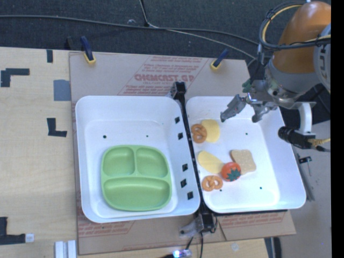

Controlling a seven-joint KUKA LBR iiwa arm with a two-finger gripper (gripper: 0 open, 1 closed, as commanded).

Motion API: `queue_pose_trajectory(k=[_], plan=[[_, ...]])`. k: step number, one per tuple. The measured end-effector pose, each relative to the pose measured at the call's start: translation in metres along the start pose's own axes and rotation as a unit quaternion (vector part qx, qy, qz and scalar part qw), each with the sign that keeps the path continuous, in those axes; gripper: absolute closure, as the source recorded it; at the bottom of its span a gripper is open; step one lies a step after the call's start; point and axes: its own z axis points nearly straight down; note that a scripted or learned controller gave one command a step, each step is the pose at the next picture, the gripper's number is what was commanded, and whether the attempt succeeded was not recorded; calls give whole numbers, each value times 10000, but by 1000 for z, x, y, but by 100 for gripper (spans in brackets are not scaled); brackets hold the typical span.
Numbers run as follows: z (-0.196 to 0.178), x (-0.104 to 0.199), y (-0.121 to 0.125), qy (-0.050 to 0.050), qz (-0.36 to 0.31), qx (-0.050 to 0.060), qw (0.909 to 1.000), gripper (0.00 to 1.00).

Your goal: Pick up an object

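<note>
White plastic is making up the two shallow bins sitting side by side on the counter (32,160). The left bin (88,112) is carrying a green divided plate (136,178); the right bin (274,190) is carrying the small food pieces that the task is offering for pickup.

The grey arm (298,42), with its orange band, is reaching in from the right and hanging over the far part of the right bin. Its tool (243,113) is standing with the two fingers spread apart and nothing between them, one fingertip (226,115) pointing toward the bin's far left corner.

The pieces are lying in a loose cluster toward the bin's left wall. A tan slice of bread (243,160) is lying farthest right, touching a red tomato (231,171). A yellow block (210,130) is sitting nearest the tool, with a pretzel (198,133) against its left side. A pale yellow oval piece (209,161) is lying in the middle, and a second pretzel (212,183) is lying just below it.

The step in hand appears to be choosing and approaching a target. The yellow block looks like the best candidate, being nearest and fairly chunky. Doing it well probably means centring the fingers over the block, straddling it on the sides away from the pretzel, and coming straight down before closing, so the neighbour is not getting nudged or caught.
</note>
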Motion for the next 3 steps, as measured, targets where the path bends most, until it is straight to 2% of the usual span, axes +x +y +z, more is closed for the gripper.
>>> queue_pose_trajectory(k=[1, 2, 3], plan=[[-7, 0, 2, -6, -15, -63, 10000, 0], [39, -4, 6, -9, -12, -43, 10000, 0], [102, 1, 6, -5, -16, -36, 10000, 0]])
